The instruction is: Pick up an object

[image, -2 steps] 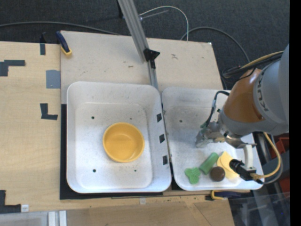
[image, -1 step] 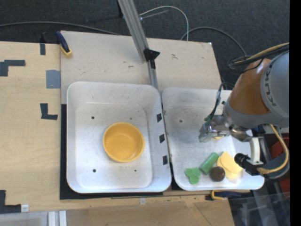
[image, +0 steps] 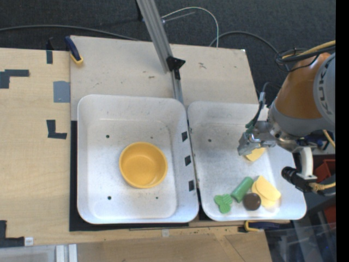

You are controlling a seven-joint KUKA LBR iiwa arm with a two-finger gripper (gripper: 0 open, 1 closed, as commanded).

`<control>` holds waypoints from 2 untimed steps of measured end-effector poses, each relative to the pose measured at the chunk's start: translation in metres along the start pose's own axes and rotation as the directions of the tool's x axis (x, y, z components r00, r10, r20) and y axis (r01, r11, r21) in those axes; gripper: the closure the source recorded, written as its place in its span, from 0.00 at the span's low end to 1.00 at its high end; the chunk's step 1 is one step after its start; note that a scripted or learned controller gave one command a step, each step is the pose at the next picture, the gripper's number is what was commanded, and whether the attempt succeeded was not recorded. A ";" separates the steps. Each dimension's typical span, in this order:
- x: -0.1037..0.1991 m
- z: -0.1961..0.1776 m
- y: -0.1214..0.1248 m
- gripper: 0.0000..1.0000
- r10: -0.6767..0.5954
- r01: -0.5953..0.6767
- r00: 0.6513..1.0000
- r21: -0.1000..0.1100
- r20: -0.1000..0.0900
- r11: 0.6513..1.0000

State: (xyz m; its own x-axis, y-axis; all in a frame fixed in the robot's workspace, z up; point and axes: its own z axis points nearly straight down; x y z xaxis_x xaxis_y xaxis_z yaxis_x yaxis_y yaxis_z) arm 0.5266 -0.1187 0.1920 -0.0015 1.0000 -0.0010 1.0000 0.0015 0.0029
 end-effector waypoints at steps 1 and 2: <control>0.006 -0.060 0.006 1.00 -0.001 0.001 1.000 -0.002 0.000 1.000; 0.065 -0.058 0.029 1.00 -0.007 0.007 1.000 0.004 -0.003 1.000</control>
State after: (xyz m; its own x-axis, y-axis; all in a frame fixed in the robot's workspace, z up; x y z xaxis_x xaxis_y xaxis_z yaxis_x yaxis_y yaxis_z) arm 0.5557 -0.0532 0.2498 -0.0080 1.0000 0.0018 1.0000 0.0080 -0.0007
